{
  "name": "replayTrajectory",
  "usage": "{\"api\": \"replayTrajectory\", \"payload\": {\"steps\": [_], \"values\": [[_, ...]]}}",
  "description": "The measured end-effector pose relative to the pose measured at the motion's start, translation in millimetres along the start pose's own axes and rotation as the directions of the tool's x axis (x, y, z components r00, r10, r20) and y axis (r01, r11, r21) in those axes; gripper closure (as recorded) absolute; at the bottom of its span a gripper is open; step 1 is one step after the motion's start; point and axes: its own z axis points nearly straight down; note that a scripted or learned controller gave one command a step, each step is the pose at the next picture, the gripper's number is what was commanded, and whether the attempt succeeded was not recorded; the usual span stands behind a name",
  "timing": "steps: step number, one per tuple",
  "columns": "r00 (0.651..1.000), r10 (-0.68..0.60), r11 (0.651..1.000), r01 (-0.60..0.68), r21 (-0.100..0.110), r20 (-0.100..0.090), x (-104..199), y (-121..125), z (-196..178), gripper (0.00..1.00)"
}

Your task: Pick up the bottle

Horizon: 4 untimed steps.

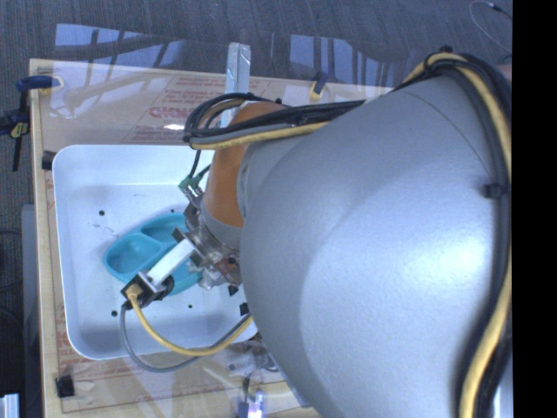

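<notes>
Crowded on one side of my gripper, open floor on two others

A blue plastic thing (139, 249) lies just left of my gripper (211, 270), so close that I cannot tell whether they touch. Beyond it, a strip of bare white bin (83, 190) floor runs to the left wall. More bare floor lies open on my gripper's far side and near side. To its right, my own arm (374, 251) hides everything, so I cannot judge the room there.

Big, smooth grey rounded arm shell (374, 259) right up close! A glossy orange band (224, 185) rings its narrow end, and black and yellow cables (261, 122) run bundled along the top, possibly clipped down.
</notes>
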Motion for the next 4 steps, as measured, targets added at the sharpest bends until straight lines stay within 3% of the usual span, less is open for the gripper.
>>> {"api": "replayTrajectory", "payload": {"steps": [1, 2, 3, 4], "values": [[0.965, 0.261, 0.965, -0.261, -0.001, -0.004, 25, 22, -87, 1.00], [0.967, 0.255, 0.967, -0.255, -0.002, 0.008, 24, 21, -93, 1.00], [1.000, -0.001, 1.000, 0.001, -0.003, -0.003, 27, -3, -240, 1.00], [1.000, 0.031, 1.000, -0.031, 0.000, 0.003, 79, 43, -162, 1.00]]}}
